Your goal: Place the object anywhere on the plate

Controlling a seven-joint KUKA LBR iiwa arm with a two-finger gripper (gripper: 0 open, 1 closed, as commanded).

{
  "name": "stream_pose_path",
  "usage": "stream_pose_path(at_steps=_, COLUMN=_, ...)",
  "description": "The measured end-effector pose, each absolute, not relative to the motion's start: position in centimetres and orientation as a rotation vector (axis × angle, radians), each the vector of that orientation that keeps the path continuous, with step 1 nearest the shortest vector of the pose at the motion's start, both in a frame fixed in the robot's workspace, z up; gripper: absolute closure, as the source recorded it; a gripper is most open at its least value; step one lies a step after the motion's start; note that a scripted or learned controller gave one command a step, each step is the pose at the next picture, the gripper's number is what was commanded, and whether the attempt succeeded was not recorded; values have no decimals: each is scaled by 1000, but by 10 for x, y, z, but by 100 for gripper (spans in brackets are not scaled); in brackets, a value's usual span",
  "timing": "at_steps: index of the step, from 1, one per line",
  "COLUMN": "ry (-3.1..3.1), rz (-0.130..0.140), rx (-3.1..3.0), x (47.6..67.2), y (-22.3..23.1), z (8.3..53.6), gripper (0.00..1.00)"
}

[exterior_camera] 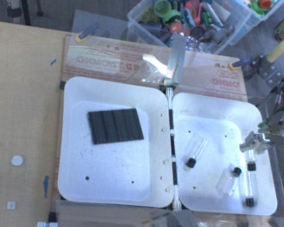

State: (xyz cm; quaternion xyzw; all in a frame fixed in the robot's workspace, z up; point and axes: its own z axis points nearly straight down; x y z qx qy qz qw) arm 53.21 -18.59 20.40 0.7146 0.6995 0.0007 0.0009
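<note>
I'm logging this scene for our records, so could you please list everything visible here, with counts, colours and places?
Bins: two, white, shallow, side by side on the bench.
Plate: one, dark grey, ridged, rectangular, lying flat in the left bin, toward its far side.
Vials: three, clear with black caps, lying in the right bin; one near its middle, two by its near right corner.
Bench top: one, light wood, under and left of the bins.
Disc: one, small, white, on the bench left of the bins.
Clear tub: one, full of mixed coloured items, beyond the bins.
Gripper: one, grey metal, at the right bin's right edge, above the vials.
</note>
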Motion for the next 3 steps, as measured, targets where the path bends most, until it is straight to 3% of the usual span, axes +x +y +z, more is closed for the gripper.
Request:
stream_pose_path(at_steps=1, ry=1990, rz=1, rx=2430, x=506, y=-211, z=100, gripper=100)
stream_pose_path(at_steps=2, ry=1975, rz=0, rx=2444, x=480, y=-87, z=184, gripper=100)
stream_pose_path(at_steps=3, ry=1840, rz=-1, rx=2547, x=480, y=-3, z=280, gripper=100)
